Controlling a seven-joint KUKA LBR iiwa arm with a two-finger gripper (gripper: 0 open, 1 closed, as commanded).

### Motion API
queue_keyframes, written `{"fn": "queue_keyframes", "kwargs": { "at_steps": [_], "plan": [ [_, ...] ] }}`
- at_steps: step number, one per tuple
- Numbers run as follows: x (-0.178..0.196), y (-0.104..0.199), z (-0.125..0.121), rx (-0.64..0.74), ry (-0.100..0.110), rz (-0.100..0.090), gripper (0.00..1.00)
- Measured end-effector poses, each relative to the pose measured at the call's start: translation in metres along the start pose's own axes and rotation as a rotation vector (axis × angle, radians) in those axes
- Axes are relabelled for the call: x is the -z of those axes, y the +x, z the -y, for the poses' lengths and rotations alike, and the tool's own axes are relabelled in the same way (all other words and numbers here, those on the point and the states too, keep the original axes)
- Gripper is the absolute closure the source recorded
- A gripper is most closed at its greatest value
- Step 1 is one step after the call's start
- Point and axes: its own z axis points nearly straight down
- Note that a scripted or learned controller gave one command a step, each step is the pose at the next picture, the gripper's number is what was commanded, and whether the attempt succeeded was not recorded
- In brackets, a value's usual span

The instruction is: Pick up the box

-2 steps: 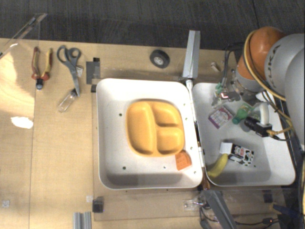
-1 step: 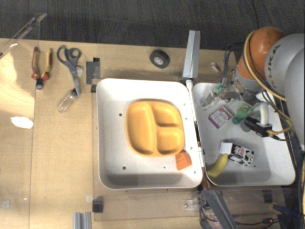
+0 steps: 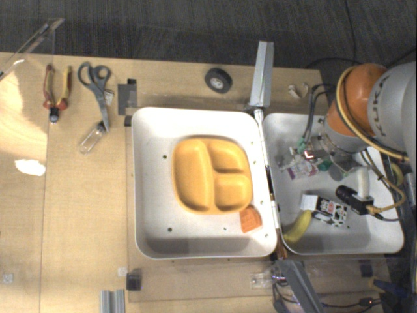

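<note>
Overhead view of the bench with two white bins. The arm enters from 3 o'clock, and its gripper hangs over the right bin, toward that bin's 10 o'clock corner. Whether the gripper is spread or closed cannot be told from this angle. The box, small and purple-and-white, lies on the bin floor just beside the gripper, at its 7 o'clock; whether the two touch cannot be told. A white printed card lies nearer the bin's 6 o'clock edge, and a banana rests in the 7 o'clock corner against the wall. The left bin holds a yellow divided plate at its centre, with a small orange piece just off the plate at 5 o'clock. On the bare bench, scissors and pliers lie toward 10 o'clock of the left bin, and a roll of tape sits at its 12 o'clock.
</note>
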Motion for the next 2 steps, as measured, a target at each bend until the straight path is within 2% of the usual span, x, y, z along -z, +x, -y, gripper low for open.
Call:
{"fn": "queue_keyframes", "kwargs": {
  "at_steps": [1, 2],
  "plan": [
    [0.013, 0.004, -0.005, 0.007, -0.007, -0.005, 1.00],
    [0.143, 0.068, -0.025, 0.405, 0.029, -0.019, 1.00]
  ]
}}
